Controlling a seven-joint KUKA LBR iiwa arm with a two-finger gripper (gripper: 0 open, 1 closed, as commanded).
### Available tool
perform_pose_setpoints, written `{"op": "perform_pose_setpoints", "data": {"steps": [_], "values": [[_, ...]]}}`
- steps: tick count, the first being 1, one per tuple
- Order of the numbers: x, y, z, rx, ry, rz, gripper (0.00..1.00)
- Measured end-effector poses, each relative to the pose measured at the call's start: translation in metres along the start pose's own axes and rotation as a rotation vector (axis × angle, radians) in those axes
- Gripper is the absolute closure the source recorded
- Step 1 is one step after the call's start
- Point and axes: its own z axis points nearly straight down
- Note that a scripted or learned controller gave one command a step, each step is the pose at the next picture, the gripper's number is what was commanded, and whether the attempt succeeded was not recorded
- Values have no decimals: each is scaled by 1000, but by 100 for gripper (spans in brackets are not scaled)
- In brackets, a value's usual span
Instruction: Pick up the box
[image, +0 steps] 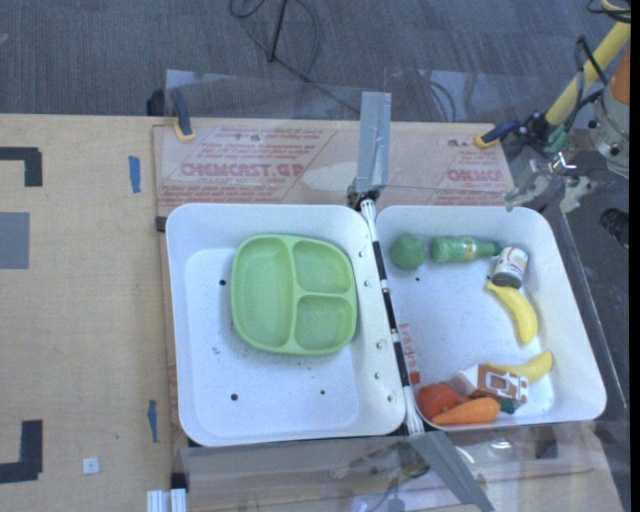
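We cannot tell our gripper's (545, 178) state, and crowding carrot (466, 411) and banana (533, 366) could spoil grasping the box (499, 383).

Small box (500, 383), white-brown printed face, lying flat, tilted, near front edge of right bin (572, 262).

red print on the cardboard sheet (250, 160) behind the bins reads approximately "chemcast gp". a partial repeat shows at its right end. labels on the small box (500, 382) and can (510, 266) are illegible.
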Motion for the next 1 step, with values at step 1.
{"op": "perform_pose_setpoints", "data": {"steps": [1], "values": [[-45, -73, 55, -2, -1, -7, 0]]}}
